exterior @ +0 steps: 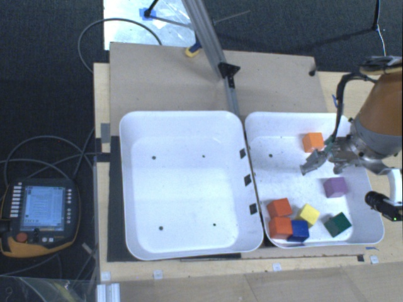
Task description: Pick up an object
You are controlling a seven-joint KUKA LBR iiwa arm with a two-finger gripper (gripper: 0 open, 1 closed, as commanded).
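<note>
The right bin (264,128) holds several small blocks. An orange block (312,141) lies near its back, and a purple block (335,186) sits at mid right. Along the front lie two red-orange blocks (280,216), a yellow block (309,214), a blue block (300,229) and a green block (338,223). My gripper (321,163) hangs over the right bin, just in front of the orange block and behind the purple one. No block shows in its grasp.
The left bin (182,181) stands beside the right one, with a shared rim between them. A slanted metal pole (208,36) crosses the back of the bench. A teach pendant (41,216) lies on the floor at the left.
</note>
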